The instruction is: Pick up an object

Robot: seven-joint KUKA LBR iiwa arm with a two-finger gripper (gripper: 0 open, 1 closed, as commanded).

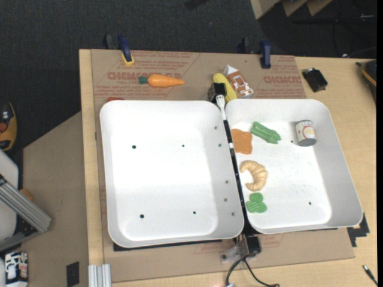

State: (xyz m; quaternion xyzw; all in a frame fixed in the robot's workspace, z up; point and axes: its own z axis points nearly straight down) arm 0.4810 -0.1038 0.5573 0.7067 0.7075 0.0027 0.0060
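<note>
Reaching in from the right, the arm, whose gripper state I cannot tell, would probably meet the can (pixel 305 132) first, near the far right corner of the right bin (pixel 335 187). The green pod (pixel 265 133) lies further left, its long axis slanting; the croissant (pixel 254 174) sits by that bin's left wall.
</note>
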